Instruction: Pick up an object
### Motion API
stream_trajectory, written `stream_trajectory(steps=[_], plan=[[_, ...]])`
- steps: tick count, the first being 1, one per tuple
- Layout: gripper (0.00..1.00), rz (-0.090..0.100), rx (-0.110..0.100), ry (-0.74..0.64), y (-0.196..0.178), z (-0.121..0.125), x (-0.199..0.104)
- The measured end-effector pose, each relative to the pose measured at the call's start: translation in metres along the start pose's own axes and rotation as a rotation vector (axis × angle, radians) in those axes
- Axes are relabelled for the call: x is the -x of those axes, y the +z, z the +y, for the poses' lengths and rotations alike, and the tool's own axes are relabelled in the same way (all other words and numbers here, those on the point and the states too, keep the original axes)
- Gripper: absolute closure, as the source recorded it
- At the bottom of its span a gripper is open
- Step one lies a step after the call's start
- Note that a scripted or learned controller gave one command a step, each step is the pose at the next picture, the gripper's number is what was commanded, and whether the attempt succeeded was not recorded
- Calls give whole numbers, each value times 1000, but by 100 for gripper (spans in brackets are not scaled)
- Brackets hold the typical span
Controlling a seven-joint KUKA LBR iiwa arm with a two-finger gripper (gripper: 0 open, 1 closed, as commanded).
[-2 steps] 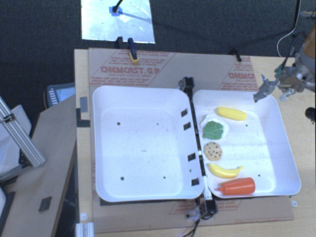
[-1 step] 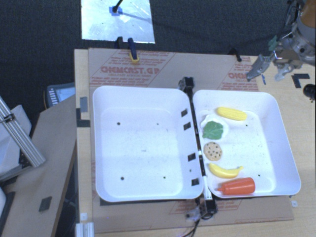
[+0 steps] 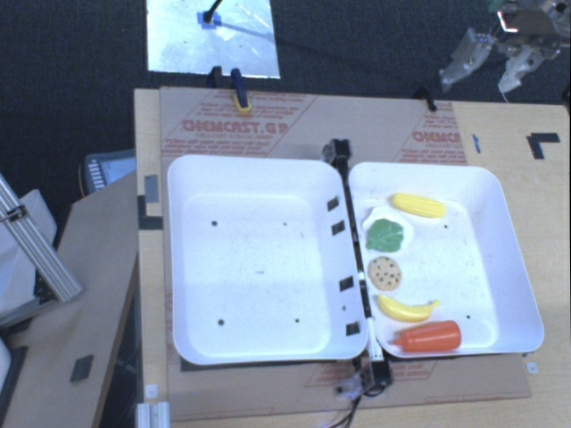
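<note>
The right bin [image 3: 513,239] holds several toy foods. A yellow corn cob [image 3: 418,205] lies near its far side, with a green leaf [image 3: 385,234] on a white piece just below it. A brown cookie [image 3: 384,273] sits lower, then a yellow banana [image 3: 407,308], and an orange-red carrot [image 3: 428,335] rests by the near rim. My gripper [image 3: 486,67] hangs at the top right, well beyond the far edge of the bench, open, with nothing between its spread fingers.
The left bin [image 3: 178,266] is a plain white tray with a few dark dots on its floor. Black clips run along the divider [image 3: 350,248] between bins. A shiny metal sheet [image 3: 212,23] lies beyond the bench at the top left.
</note>
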State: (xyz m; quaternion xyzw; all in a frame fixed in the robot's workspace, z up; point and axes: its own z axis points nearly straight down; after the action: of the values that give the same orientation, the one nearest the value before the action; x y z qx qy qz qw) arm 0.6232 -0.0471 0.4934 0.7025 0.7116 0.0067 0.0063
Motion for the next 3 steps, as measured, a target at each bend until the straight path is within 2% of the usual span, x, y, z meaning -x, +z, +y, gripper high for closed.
stream_trajectory(steps=[1, 2, 3], plan=[[0, 3, -8, -4, -44, 49, -124], [100, 0, -12, 5, -52, 48, -115], [100, 0, -10, 0, -64, 48, -115]])
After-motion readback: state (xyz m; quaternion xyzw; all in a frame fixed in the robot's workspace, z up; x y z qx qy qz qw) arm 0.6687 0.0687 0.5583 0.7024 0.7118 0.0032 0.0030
